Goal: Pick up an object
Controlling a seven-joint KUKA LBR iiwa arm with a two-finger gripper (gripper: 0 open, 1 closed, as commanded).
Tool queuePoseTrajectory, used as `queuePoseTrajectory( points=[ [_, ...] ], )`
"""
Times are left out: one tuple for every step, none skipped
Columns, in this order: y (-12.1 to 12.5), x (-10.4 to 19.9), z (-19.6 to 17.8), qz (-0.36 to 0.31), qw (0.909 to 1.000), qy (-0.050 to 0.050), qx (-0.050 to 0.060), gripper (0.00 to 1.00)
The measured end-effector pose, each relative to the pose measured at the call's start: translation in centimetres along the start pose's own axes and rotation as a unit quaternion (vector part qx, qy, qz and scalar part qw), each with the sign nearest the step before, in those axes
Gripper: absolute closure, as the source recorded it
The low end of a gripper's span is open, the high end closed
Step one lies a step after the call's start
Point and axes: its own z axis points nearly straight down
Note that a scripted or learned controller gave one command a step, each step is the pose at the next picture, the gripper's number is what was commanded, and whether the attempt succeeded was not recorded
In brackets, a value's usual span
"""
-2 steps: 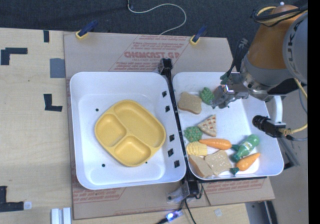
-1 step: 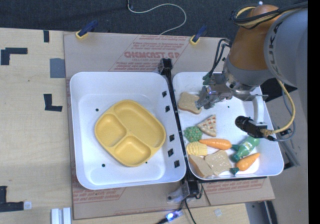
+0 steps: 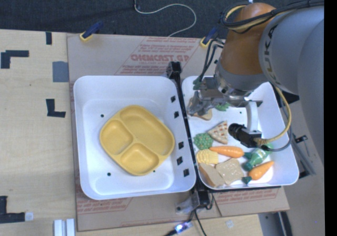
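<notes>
The gripper [image 3: 202,104] is lowered into the right bin [image 3: 281,174] over a cookie [image 3: 203,115]; its opening cannot be told. Because the toys [image 3: 229,158] are crowded, a neighbour could be pushed and the grasp missed.

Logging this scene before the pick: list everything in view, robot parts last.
bins: 2, white, side by side on the bench
tray: 1, yellow, three compartments, in the left bin
carrots: 2, orange, right bin, near end
corn: 1, yellow, right bin
bread: about 2 tan slices, right bin's near edge
green pieces: a few, right bin
cardboard: 1 sheet, brown, under the bins
cable: 1, white, on the dark floor behind
arm: 1, grey and orange, over the right bin
gripper: 1, low at the right bin's far left
</notes>
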Motion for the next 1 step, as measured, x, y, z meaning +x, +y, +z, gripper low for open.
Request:
queuePoseTrajectory(
  points=[
    [0.65, 5.10, 1.49, 0.000, 1.0000, -0.001, 0.001, 1.00]
  ],
)
